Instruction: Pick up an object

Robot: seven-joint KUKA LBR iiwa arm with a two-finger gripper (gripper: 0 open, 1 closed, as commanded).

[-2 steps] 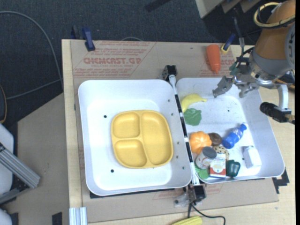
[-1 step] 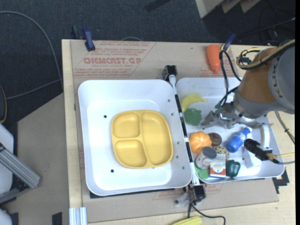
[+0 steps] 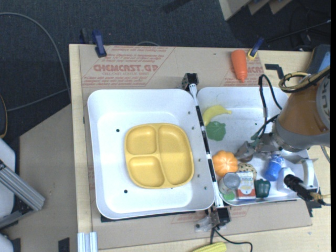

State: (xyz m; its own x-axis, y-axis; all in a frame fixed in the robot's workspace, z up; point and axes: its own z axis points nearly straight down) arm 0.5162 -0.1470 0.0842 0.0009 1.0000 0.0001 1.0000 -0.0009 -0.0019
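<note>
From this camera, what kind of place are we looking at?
Most likely a robotics lab test bench, not a kitchen. Two white bins sit clamped on a board over dark carpet, the right one stocked with toy food such as a banana and orange, with the arm reaching in.

**Camera setup: single fixed overhead view**

One camera, mounted above the bench (image 3: 157,62), looking down at a slant. Moderate distance: both white bins fit in frame, the left bin (image 3: 105,140) with its yellow divided tray (image 3: 157,155) near centre, the right bin (image 3: 239,96) toward the right side. Dark carpet (image 3: 37,46) shows beyond the bench at top and left. The arm (image 3: 304,114) enters from the right.
</note>
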